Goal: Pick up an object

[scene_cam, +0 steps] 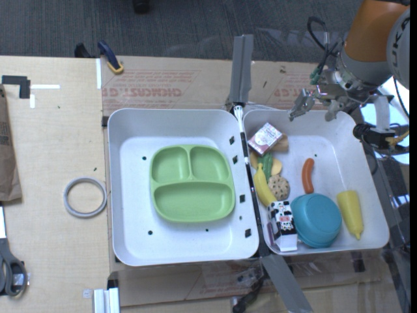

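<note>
We see two shallow white bins [124, 175] of smooth plastic with a soft sheen, resting on matt brown printed cardboard [169, 87] over a pale, wood-look bench top [52, 149]. The light green divided plate [193, 183] looks like smooth, satin plastic. The teal round bowl [317, 220] and the yellow corn-shaped toy [350, 212] seem glossy plastic. The small black-and-white carton [283, 225] appears to be printed paperboard. The arm's orange band [376, 19] shines like painted metal.
</note>
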You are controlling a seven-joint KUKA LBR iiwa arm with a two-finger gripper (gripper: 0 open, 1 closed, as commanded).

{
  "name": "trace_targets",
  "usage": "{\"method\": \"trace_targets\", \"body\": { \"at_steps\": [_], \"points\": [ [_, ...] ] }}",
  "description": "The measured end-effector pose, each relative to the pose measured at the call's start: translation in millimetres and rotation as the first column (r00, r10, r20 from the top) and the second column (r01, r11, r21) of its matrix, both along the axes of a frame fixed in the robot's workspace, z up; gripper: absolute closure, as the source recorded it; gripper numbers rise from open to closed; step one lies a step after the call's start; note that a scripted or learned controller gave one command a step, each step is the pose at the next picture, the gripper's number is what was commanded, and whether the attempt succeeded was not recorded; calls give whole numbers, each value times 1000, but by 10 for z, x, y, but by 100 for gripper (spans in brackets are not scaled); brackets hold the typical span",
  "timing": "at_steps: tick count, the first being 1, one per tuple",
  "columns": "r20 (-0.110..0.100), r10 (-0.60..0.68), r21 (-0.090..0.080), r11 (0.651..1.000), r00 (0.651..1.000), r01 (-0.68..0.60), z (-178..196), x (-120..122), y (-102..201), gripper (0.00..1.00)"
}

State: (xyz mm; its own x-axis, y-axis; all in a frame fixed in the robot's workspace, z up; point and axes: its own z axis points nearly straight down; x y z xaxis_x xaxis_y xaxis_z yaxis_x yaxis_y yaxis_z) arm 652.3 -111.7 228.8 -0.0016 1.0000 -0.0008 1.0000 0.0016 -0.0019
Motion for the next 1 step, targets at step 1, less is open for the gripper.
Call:
{"method": "trace_targets", "body": {
  "at_steps": [1],
  "points": [
    [-1,-23,0,1000,1000,23,-739,-593,-46,0]
  ]
}}
